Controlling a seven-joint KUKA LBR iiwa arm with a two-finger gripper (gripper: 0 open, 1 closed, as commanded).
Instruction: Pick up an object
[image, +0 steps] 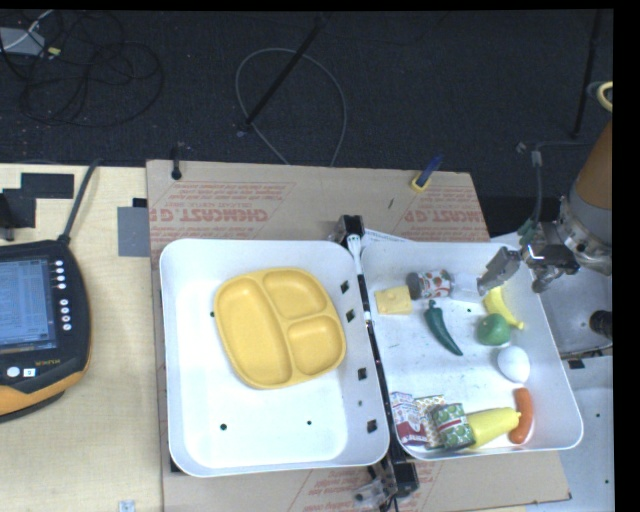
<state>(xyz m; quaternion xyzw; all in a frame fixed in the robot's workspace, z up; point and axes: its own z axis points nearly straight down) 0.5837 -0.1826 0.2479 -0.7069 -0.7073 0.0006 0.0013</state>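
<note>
Behind the hand (521, 266), a banana (503, 307) lies partly hidden.

Showing pale yellow: a sectioned plate (281, 326) in the white left bin (190, 420). Showing in the white right bin (562, 400): a dark green pepper (443, 329), a white egg (513, 364), a bright green lime (492, 329), a yellow banana (500, 305), an orange carrot (520, 413), a pale yellow cheese wedge (394, 300), a red, white and green printed packet (432, 421).
</note>
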